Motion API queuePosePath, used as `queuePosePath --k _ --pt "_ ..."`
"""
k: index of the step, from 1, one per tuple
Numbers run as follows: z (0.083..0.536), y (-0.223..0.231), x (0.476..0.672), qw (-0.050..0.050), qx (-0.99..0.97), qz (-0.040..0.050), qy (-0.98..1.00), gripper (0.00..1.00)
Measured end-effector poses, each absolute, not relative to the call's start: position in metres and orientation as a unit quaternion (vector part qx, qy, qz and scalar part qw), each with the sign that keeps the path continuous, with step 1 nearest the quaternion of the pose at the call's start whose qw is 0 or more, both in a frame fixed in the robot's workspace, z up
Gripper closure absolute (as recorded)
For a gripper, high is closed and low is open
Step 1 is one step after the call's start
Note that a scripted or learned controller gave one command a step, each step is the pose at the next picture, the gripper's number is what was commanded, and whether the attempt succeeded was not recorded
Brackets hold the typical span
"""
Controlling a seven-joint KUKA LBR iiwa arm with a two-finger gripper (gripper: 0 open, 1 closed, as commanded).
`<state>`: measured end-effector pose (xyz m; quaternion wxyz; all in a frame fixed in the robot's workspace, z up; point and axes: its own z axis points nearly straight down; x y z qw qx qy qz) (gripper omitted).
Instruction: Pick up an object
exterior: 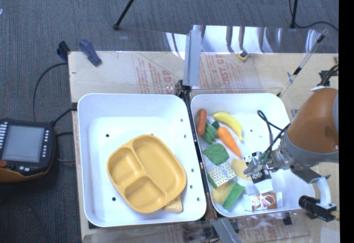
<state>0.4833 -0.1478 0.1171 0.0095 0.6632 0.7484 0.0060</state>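
Reaching in from the right, the grey arm's two-finger gripper hangs low over the right white bin; jaw state cannot be told. Just beside it lie a pale yellow piece, an orange carrot and a yellow banana. A yellow divided plastic tray sits in the left white bin.

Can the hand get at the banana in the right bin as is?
Probably yes. The banana lies uncovered near the bin's far wall, beside the carrot, and the hand hovers over the same bin.
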Motion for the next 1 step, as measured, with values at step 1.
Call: queuePosePath --k 1 --pt "0.2322 -0.0862 0.4797 0.001 0.665 0.002 0.747 1.0"
